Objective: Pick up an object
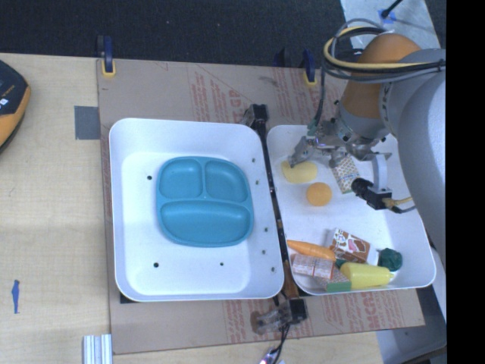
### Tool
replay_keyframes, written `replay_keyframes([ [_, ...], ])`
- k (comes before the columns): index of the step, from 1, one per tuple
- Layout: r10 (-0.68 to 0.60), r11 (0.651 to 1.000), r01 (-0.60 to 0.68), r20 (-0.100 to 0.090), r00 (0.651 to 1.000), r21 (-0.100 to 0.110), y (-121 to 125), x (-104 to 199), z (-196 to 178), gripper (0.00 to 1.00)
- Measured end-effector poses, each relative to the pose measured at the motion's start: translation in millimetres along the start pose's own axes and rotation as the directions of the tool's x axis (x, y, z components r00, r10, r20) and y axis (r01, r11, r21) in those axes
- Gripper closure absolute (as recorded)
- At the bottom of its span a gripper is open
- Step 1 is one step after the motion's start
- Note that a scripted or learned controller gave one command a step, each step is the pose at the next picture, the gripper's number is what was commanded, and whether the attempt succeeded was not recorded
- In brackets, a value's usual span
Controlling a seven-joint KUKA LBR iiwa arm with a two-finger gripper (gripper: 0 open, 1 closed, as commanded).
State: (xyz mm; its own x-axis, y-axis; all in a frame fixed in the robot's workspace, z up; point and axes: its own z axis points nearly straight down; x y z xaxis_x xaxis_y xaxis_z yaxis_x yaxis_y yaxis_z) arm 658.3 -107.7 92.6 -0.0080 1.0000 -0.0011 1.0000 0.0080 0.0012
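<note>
A pale yellow lemon [301,172] lies in the right bin [413,237], near its back left corner. The gripper [322,152] is low over the back part of this bin, just beside the lemon on its right and back side. If its jaws are apart or together, I cannot tell, and nothing shows between them. A small checkered packet [345,174] is just right of the gripper, tilted. An orange ball [319,194] lies near the lemon, toward the front and right.

At the front of the right bin there is a group of things close together: a carrot [309,249], a brown-and-white carton [350,244], a brick-pattern block [312,268], a yellow corn-like piece [366,275] and a dark green piece [391,258].

The left bin [129,203] holds a blue divided plate [203,201], flat, about in the middle.
</note>
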Motion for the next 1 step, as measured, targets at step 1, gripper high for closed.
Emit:
replay_keyframes([
  [1,-0.001,1.000,0.001,-0.001,1.000,-0.011,0.9,35.3,-158.0,0.00],
])
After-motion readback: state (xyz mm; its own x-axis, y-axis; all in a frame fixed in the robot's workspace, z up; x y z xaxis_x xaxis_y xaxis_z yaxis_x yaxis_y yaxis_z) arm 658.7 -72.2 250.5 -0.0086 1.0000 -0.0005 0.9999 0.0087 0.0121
